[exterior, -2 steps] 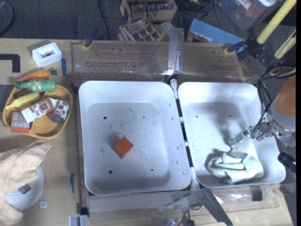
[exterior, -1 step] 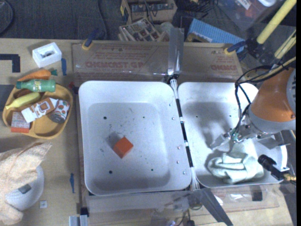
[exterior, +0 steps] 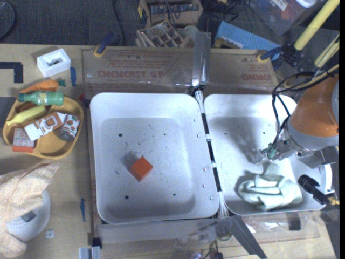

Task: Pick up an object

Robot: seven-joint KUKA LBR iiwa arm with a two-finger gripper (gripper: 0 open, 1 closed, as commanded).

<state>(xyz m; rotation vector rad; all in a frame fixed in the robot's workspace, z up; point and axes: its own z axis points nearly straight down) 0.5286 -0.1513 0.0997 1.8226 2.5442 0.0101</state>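
Wooden bench (exterior: pixel 161 63) with two smooth white bins, small orange cube (exterior: pixel 141 168) in the left bin (exterior: pixel 108 112), crumpled pale cloth (exterior: pixel 269 192) in the right bin (exterior: pixel 226 112), gripper (exterior: pixel 268 154) just above the cloth, finger state unclear, yellow bowl (exterior: pixel 54 150) left of the left bin.

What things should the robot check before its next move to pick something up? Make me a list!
1. Is there something to grab in the right bin? Ok: a pale cloth lies near its front edge.
2. Is the claw near it? Ok: it hangs in the right bin, just above the cloth in the picture.
3. Is the claw touching the cloth? Cannot tell from this slanted view.
4. Is the claw holding anything? Cannot tell; its tip is too small and blurry.
5. Is there another thing to try? Ok: an orange block sits alone in the left bin, far from the claw.
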